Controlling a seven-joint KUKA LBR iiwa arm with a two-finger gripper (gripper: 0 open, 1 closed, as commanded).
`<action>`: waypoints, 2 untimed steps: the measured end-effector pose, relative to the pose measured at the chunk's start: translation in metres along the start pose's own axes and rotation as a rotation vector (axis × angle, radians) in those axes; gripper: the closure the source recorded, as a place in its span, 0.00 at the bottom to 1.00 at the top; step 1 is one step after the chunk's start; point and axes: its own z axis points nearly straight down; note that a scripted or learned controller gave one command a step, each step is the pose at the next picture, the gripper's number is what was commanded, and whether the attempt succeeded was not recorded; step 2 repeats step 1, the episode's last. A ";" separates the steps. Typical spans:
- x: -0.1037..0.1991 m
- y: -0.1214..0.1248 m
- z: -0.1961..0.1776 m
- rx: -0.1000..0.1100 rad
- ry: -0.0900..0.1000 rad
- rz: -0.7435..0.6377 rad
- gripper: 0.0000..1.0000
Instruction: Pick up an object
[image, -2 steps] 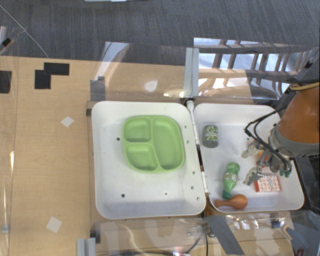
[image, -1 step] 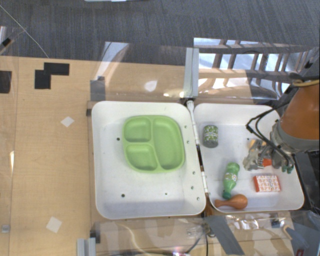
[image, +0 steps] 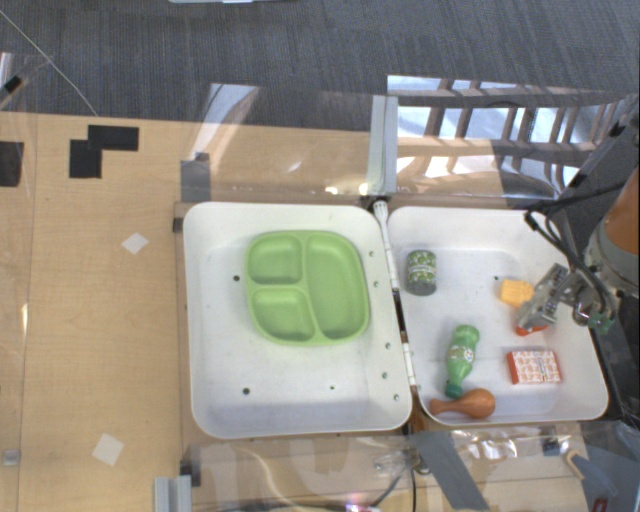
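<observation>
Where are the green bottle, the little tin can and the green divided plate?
green bottle (image: 461, 357), camera view, on its body.
tin can (image: 421, 271), camera view, on its side.
green divided plate (image: 338, 270), camera view, on its largest compartment.

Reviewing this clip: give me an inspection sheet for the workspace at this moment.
Surface: wooden bench bearing left bin and right bin.
Job's things: in the right bin, green can, green bottle, brown gourd-shaped piece, yellow block, red-and-white box, small orange piece under the gripper.
Clutter: green divided plate in the left bin.
Grippers: gripper low over the right bin's right side, at the orange piece; hold unconfirmed.
Cables: black cables near the arm.
Surroundings: dark carpet, metal frame.
</observation>
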 end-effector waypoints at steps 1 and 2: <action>-0.001 -0.048 0.012 0.003 0.002 -0.023 1.00; -0.001 -0.048 0.012 0.003 0.002 -0.023 1.00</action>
